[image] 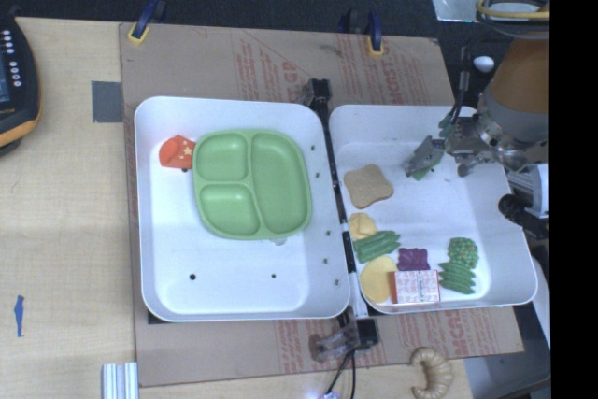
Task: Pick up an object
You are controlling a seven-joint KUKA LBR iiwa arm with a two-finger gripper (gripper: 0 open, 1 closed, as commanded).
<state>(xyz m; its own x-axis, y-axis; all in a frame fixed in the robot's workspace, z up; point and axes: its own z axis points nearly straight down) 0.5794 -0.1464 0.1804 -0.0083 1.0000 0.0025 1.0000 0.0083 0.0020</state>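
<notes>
White plastic bins are seen side by side on a cardboard sheet [280,61]. In the left bin [168,285] a green divided plate [252,182] is set near the middle, and a small red object with a star [176,151] is tucked just beside the plate's upper left corner.

The right bin [495,238] is occupied by toy food: a tan bread slice [368,186] near its left wall, and along the lower edge a yellowish piece [362,225], a green pod [377,245], a yellow round [376,279], a purple item [413,258], a pink-and-white box [416,287] and two green vegetables [460,264] (exact kinds not resolved).

The gripper [425,160] is held over the upper part of the right bin, right of the bread slice and apart from it. Its fingers appear spread, nothing is seen between them.

A curled tan object [433,371] is noted on the bench below the bins.
</notes>
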